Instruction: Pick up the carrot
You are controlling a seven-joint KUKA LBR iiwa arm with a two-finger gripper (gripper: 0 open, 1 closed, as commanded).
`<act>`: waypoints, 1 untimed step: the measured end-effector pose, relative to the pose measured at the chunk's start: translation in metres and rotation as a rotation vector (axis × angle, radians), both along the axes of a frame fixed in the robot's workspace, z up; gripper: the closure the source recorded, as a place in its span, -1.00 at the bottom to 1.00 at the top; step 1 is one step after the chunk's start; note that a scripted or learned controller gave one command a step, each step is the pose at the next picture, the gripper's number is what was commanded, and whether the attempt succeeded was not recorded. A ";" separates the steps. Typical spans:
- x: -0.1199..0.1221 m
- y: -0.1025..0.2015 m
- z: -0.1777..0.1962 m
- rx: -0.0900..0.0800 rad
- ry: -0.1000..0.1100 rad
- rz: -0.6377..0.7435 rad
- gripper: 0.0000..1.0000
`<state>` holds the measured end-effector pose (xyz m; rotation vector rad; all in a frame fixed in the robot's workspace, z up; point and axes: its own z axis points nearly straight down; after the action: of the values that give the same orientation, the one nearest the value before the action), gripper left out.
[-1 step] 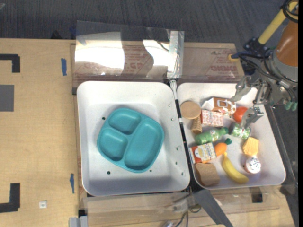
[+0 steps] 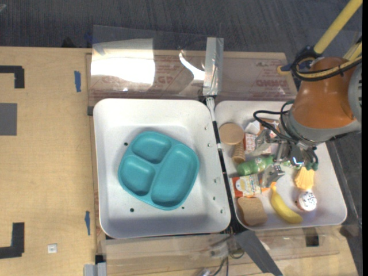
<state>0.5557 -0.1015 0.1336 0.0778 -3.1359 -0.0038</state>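
Observation:
The carrot [image 2: 303, 179] is a short orange-yellow piece with a green tuft at its upper end. It lies in the right part of the right bin [image 2: 333, 171]. My gripper [image 2: 278, 167] hangs low over the middle of that bin, just left of the carrot, among the cluttered items. The metal gripper body and its cables hide part of what lies beneath. I see nothing clearly held.
The right bin also holds a banana [image 2: 283, 207], a white ball [image 2: 307, 200], a brown round piece [image 2: 251, 210], a green item [image 2: 253, 167], a red-orange packet [image 2: 247, 184] and a tan cylinder [image 2: 232, 134]. A teal divided plate [image 2: 158, 168] lies in the left bin [image 2: 109, 125].

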 end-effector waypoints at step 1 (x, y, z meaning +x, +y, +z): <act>-0.037 -0.030 -0.044 -0.004 -0.019 0.181 -1.00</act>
<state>0.5186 -0.1316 0.0900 0.3624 -3.1348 0.0036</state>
